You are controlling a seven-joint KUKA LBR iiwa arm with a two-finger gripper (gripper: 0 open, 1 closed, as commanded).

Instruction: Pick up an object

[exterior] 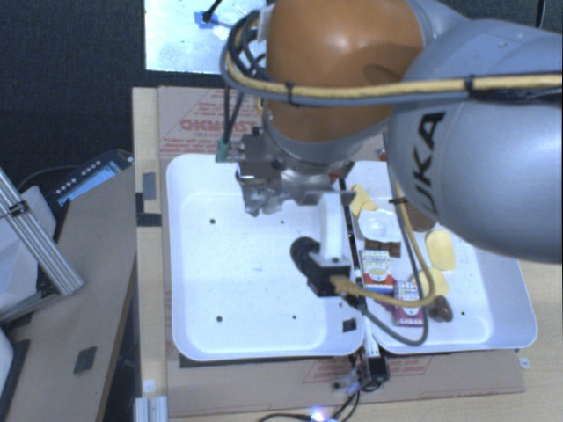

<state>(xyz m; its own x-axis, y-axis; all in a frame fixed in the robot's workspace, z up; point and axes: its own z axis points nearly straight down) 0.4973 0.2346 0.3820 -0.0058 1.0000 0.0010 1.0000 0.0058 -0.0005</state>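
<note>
My gripper (256,202) hangs over the far right part of the left white bin (202,323), low above its floor, and the wrist above hides most of it. I see nothing held in it. The objects lie in the right bin (506,319): a yellow banana-shaped piece (441,251), a small yellow piece (361,201), a white round item (378,227), a red and white box (379,276), a purple packet (408,309) and a brown lump (442,308).
The arm's grey body and orange band (343,51) cover the far half of the right bin. Both bins rest on a cardboard sheet (189,117). A dark device (88,178) and metal rails (35,249) lie at the left, off the bench.
</note>
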